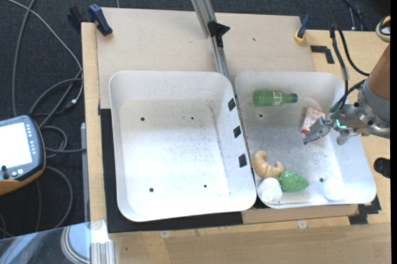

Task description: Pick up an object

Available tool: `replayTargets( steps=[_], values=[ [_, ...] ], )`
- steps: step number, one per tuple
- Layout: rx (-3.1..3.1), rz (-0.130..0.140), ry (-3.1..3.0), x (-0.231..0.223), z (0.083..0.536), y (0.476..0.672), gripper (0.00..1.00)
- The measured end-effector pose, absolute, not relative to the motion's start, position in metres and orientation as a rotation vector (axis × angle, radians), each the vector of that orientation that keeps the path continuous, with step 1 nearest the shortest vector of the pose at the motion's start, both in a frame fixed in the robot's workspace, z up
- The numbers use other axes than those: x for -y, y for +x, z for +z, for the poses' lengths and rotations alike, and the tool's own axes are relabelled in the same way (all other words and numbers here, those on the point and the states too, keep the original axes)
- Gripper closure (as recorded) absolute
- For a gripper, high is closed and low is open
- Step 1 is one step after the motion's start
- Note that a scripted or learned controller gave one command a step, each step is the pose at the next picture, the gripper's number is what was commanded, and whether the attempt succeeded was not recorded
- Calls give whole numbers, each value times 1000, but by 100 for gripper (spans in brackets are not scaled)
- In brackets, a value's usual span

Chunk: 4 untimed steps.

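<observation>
- Tabletop (pixel 155 46): pale wood board on dark carpeted floor, clamped at the far corners; two shallow white bins sit on it side by side.
- Arm (pixel 378 92) enters from the right edge of the view, reaching over the right bin (pixel 347 176).
- Claw (pixel 316 131): low over the right bin, fingers pointing left. Fingers too dark and small in frame; cannot tell whether they are apart or together.
- Red-and-white packet (pixel 311 116): just above and touching-close to the claw tip, slightly tilted. Cannot tell whether it is between the fingers or only beside them.
- Green bottle (pixel 275 97): lying on its side, up and to the left of the claw, near the far wall of the same bin.
- Tan croissant-shaped piece (pixel 267 165): below and left of the claw, near the bin's left wall.
- Green lumpy item (pixel 293 181): below the claw, just right of the tan piece.
- White round item (pixel 270 189): below and left of the claw, at the near-left corner, touching the green lumpy item.
- Left bin (pixel 167 145): well to the left of the claw, across the divider.
- Handheld control pendant (pixel 18 151): far left of the claw, on the floor, with cables.
</observation>
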<state>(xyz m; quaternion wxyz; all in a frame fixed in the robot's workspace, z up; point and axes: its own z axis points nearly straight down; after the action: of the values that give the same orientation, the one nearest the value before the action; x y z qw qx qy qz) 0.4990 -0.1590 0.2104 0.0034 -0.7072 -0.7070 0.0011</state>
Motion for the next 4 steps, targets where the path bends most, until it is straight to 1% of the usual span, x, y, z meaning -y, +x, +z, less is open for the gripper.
replayTargets(
  steps=[1,2,3,4],
  values=[
    [2220,0,-2219,159,212,500,0],
    [2214,5,-2216,163,153,492,0],
    [2215,5,-2215,161,89,490,0],
    [2218,0,-2219,161,92,490,0]
  ],
)
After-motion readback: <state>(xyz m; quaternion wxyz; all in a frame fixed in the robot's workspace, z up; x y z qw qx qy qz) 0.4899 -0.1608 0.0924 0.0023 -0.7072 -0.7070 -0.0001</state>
